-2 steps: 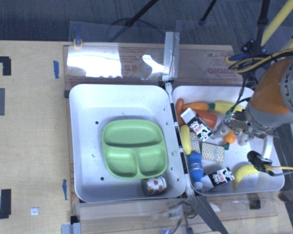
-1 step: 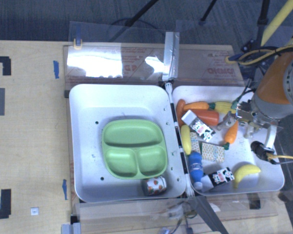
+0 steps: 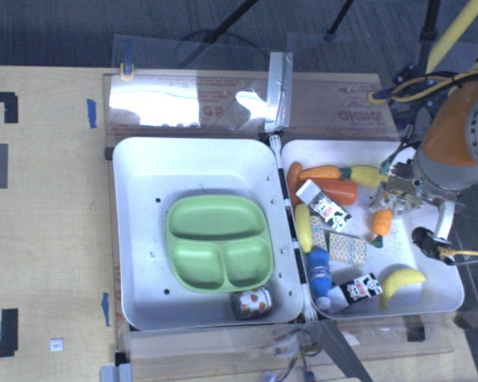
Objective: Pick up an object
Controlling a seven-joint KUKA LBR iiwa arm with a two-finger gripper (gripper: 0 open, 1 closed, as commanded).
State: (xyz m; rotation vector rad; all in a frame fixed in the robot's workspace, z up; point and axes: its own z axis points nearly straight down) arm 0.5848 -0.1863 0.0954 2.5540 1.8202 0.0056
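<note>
Bright, even overhead light; soft, slightly grainy picture.

Strong white glare lies on the clear plastic sheet (image 3: 193, 102) behind the bins, washing out its surface. The left white bin (image 3: 143, 173) is close to overexposed, with faint shadows along its walls and under the green divided tray (image 3: 220, 241). The dark floor (image 3: 56, 14) at the top stays dim. Small objects show soft edges, and fine print is unreadable.
</note>
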